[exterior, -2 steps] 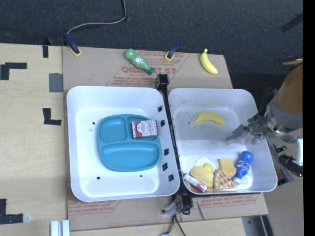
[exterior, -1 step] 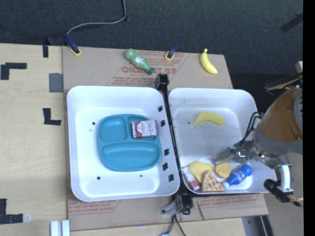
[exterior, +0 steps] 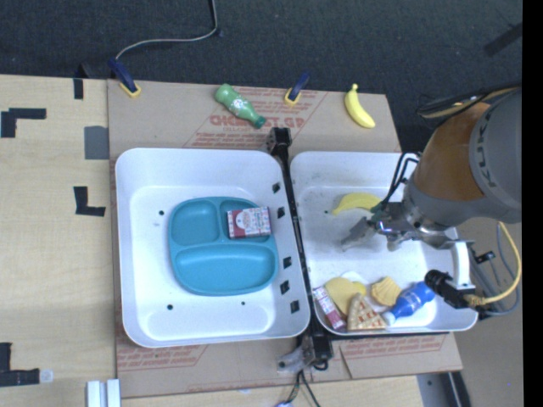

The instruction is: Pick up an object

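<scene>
Presently, the claw (exterior: 366,231) hangs low in the right bin (exterior: 424,166), fingers spread apart and gripping nothing. A yellow banana (exterior: 355,202) lies just beside it, toward the bin's far wall. A blue bottle (exterior: 413,300) rests near the front rim.

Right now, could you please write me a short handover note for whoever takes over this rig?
Hand: low in the right bin, just below the yellow banana lying there; nothing seen between its fingers, and I cannot tell how they stand.
Right bin, near edge: red packet, yellow chip-like pieces, waffle, blue bottle.
Left bin: blue divided tray with a small red-and-white box in its upper right compartment.
On the cardboard beyond the bins: green bottle, second banana.
Done: nothing lifted yet.
Left: grasp and lift one object; the banana is nearest.
</scene>
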Controlling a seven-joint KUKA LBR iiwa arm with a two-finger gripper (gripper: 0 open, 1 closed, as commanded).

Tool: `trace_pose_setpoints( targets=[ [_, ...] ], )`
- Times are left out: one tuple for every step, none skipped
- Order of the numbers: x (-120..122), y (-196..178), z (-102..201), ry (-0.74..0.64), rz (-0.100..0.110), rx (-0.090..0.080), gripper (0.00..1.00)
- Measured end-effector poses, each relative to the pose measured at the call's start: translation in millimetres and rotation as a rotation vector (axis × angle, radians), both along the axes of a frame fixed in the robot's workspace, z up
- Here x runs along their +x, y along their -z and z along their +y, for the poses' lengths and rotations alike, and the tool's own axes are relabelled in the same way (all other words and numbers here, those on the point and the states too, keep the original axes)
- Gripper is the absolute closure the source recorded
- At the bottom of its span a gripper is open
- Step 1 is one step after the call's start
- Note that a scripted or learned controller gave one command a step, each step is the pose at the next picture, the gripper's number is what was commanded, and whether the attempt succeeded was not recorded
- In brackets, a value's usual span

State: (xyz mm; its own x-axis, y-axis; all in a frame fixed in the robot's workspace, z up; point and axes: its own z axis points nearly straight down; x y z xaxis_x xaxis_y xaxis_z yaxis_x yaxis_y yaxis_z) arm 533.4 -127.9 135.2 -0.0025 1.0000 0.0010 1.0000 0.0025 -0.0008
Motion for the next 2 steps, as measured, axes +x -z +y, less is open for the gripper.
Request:
trace_pose_setpoints(
  targets=[
    [42,-64,51,0.001,-0.001,-0.001,0.00],
    [81,10,-3,0.003,0.003,-0.002,0.00]
  ],
)
